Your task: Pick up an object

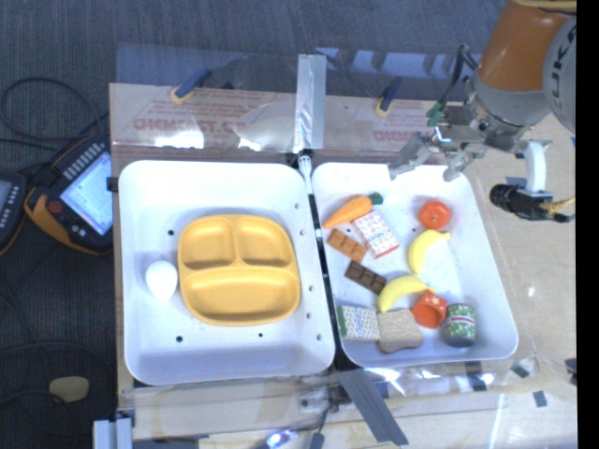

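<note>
**Gripper's parked over the far rim, everything pickable is below it toward the camera**

So here's what you're looking at. The gripper (432, 156) hangs over the far edge of the right bin (489, 251), up near its back wall, fingers spread apart with nothing between them. Nothing's grabbed yet.

The stuff to pick all sits in that same bin, nearer the camera than the gripper. Closest candidate, I'd say, is the tomato (434, 215), pretty much straight down-frame from the fingertips and standing apart from its neighbours. The carrot (347, 210) is off to the camera's left of the gripper, its long axis running on a slant, green tip pointing up-right toward the back wall. If you go for it you'd want the fingers closing across that slant, not along it.

The banana (426, 249) lies just below the tomato, a second banana (402, 292) further down, crowded by other bits.

The left bin (131, 279) has a yellow tray (240, 269) and an egg (162, 280), well apart from the gripper, so probably not your first move.
</note>
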`<state>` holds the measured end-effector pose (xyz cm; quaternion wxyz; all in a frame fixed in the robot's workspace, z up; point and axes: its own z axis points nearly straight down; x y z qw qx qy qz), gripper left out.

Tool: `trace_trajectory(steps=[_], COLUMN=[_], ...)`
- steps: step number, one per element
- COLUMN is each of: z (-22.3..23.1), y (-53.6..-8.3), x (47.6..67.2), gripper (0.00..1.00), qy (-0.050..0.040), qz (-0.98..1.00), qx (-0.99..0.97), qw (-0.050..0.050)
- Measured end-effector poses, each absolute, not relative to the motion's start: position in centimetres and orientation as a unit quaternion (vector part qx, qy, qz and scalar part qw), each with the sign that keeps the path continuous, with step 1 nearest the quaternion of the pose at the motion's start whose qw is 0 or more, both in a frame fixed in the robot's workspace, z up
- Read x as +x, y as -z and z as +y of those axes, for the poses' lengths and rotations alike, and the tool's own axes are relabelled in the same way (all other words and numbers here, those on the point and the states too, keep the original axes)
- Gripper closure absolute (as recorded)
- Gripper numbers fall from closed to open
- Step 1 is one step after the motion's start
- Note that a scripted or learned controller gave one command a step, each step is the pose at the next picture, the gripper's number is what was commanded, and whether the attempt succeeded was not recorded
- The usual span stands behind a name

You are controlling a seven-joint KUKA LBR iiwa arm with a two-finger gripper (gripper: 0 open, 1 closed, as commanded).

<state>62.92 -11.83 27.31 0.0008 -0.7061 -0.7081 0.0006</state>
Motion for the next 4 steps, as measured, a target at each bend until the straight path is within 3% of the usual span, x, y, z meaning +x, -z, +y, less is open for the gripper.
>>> trace_trajectory(steps=[1, 2, 3, 4], z=[-12.1, -10.3, -10.2, -5.4], y=[-15.5, -9.5, -10.3, -18.4], x=[63.9, 65.4, 65.3, 66.9], gripper=[0.00, 0.00, 1.00, 1.00], qy=[-0.0016, 0.0007, 0.0007, -0.0001], qz=[-0.723, -0.726, -0.727, -0.749], qx=[-0.690, -0.687, -0.687, -0.663], qw=[0.001, -0.001, 0.001, 0.000])
